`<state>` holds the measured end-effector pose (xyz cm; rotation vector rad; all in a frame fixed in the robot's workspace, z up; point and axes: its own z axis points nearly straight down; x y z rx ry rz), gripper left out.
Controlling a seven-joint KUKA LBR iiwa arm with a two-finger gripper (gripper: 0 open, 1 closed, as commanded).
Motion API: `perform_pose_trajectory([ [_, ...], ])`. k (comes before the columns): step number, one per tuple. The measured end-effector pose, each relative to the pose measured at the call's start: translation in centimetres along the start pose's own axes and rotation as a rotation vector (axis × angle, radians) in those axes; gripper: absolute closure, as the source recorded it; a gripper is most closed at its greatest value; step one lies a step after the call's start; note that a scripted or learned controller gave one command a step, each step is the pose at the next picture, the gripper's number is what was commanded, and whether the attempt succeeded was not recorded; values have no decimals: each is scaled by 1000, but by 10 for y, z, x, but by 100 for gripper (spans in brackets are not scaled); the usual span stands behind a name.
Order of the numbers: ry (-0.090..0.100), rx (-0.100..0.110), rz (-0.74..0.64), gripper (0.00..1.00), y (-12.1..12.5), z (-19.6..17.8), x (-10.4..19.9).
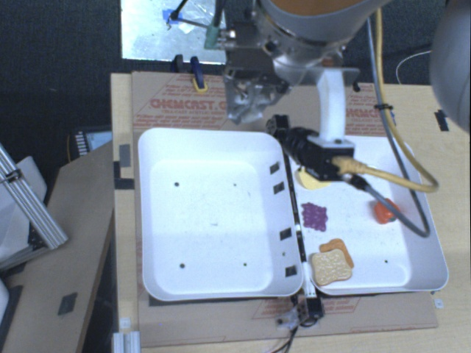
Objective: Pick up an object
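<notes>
My gripper (246,107) hangs blurred over the far rim of the left bin (158,197), above the cardboard at the back. I see nothing in its grasp. The right bin (419,259) holds the small objects: a yellow piece (315,180) near its far left corner, a purple bunch of grapes (314,216) by the divider, an orange-red object (383,212) towards the right, and toast slices (332,265) at the front left. All of them lie well apart from the gripper.
A black unit (315,153) with a white post (331,109) and a yellow cable (390,179) sits over the right bin's far left corner. The arm's bulk (324,13) hangs above the back. Black clips (287,234) line the divider.
</notes>
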<state>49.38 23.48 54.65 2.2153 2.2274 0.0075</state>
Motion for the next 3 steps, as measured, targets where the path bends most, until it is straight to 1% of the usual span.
perform_pose_trajectory([
  [2, 3, -3, -4, 100, 0, -22, 1],
  [3, 2, -2, -4, 0, 0, -22, 1],
])
